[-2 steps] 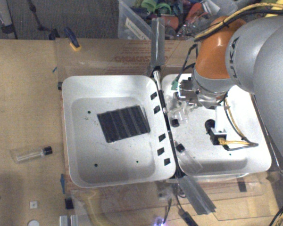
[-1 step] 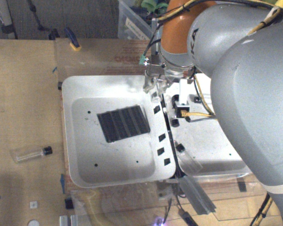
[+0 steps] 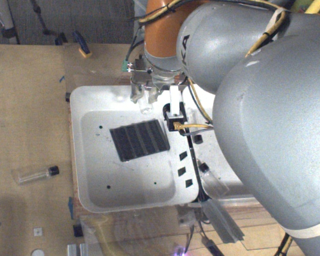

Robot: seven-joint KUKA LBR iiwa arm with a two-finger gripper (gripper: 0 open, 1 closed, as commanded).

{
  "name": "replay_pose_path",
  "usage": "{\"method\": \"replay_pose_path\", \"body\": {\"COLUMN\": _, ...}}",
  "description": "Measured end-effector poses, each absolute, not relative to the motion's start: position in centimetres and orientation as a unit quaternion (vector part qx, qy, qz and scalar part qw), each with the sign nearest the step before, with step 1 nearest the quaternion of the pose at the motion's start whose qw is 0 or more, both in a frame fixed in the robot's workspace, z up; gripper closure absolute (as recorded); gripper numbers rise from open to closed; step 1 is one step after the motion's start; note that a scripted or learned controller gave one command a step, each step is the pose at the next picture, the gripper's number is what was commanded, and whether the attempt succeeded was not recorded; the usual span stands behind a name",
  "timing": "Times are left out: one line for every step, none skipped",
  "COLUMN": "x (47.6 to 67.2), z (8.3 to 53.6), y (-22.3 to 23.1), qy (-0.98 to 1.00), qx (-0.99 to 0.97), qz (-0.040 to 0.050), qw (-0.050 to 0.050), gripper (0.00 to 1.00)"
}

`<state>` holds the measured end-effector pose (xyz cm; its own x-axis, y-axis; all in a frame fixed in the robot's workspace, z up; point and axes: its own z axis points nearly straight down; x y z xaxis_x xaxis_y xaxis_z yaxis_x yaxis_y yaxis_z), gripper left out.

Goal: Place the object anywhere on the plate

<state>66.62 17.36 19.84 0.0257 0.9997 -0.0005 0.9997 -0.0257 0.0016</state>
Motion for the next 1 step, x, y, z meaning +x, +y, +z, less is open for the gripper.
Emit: {"method": "replay_pose_path", "body": {"x": 66.58, "z": 14.83, "y": 22.53, "qy": 0.843, "qx": 0.538, "qz": -0.0009, "qw": -0.001, "gripper": 1.00}}
